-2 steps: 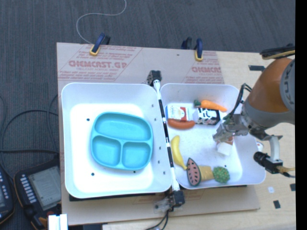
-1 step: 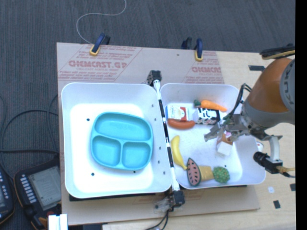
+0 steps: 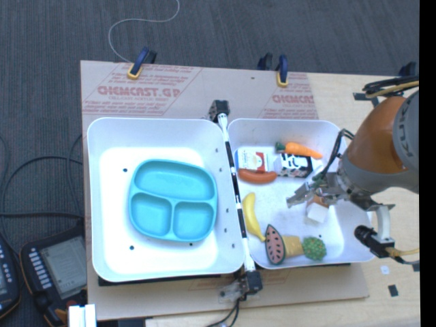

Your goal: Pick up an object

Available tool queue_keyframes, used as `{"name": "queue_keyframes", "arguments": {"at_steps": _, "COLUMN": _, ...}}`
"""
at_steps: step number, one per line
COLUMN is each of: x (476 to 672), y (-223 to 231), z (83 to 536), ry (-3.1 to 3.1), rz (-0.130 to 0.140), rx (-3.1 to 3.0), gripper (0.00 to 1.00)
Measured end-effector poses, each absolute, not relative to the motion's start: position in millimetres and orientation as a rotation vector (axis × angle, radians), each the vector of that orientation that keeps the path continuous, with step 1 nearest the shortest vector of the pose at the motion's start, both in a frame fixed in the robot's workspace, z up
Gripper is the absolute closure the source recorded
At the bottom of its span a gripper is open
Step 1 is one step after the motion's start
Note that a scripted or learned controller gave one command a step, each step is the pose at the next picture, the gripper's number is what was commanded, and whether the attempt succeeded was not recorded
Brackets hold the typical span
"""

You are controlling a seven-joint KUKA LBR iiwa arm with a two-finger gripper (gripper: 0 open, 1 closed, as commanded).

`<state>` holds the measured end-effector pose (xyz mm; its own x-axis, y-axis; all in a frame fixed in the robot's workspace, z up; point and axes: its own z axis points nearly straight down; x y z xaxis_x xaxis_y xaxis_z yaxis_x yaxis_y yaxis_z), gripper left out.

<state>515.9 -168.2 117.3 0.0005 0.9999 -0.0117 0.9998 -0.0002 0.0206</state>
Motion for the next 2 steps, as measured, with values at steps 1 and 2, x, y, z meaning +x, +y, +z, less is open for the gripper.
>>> {"name": "queue_keyframes", "arguments": {"at_steps": 1, "x": 510.9, "y": -150.8, "z": 113.0, "ry": 2.199, "rz": 0.02, "rx": 2.198, "gripper": 0.0}}
{"name": "queue_keyframes", "arguments": {"at_steps": 2, "x": 509.5, "y": -142.5, "z": 111.8, "ry": 2.195, "rz": 0.025, "rx": 2.194, "gripper": 0.0}}
